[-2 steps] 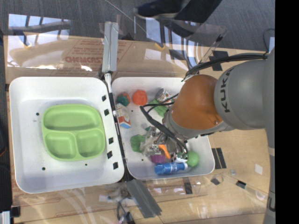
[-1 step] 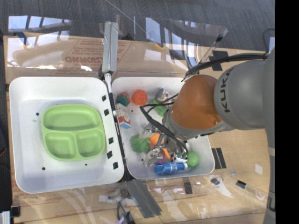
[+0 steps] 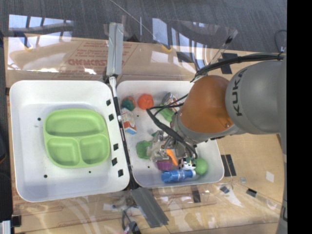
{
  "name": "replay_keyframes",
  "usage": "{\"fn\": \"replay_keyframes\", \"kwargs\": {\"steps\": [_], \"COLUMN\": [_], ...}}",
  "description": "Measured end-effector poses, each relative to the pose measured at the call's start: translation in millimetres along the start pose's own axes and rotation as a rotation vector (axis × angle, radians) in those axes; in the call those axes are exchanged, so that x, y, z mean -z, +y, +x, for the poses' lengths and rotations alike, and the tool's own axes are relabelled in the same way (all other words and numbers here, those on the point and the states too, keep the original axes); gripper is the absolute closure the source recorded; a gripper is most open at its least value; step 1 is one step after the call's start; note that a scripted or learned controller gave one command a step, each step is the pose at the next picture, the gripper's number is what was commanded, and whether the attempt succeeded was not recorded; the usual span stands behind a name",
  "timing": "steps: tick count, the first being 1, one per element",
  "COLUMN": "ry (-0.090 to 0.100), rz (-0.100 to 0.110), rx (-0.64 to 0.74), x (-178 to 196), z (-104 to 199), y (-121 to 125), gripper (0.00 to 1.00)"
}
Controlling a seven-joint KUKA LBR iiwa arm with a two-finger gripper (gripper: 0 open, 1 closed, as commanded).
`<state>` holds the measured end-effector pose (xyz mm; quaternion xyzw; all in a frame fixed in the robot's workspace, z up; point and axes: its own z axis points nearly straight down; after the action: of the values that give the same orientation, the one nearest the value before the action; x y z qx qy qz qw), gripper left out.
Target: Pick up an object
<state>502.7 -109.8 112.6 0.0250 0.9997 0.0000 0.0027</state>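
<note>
My gripper point(image 3: 163, 150) reaches down into the right bin point(image 3: 141, 179), low among a pile of small toys. Right around it lie a green piece point(image 3: 143, 149), an orange piece point(image 3: 172, 156), a purple piece point(image 3: 164, 165) and a blue piece point(image 3: 174, 176). A round green ball point(image 3: 201, 167) sits at the bin's front right. Further back rest an orange ball point(image 3: 145, 101), a teal-and-red toy point(image 3: 128, 104) and a white-and-red carton point(image 3: 128, 123). The grey arm with its orange band point(image 3: 207, 106) hides the bin's right half.
The left bin point(image 3: 24, 145) holds a light green divided tray point(image 3: 76, 137) with three compartments. A metal divider strip point(image 3: 113, 52) runs between the bins at the back. Cables loop from the arm over the right bin.
</note>
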Motion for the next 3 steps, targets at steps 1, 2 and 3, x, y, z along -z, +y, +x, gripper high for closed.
{"fn": "replay_keyframes", "kwargs": {"steps": [1, 2, 3], "ry": [0.000, -0.002, -0.002], "rz": [0.000, 0.000, 0.000], "rx": [0.001, 0.007, 0.008], "x": [0, 10, 10], "z": [0, -2, -2], "y": [0, 1, 1], "gripper": [0.00, 1.00, 0.00]}}
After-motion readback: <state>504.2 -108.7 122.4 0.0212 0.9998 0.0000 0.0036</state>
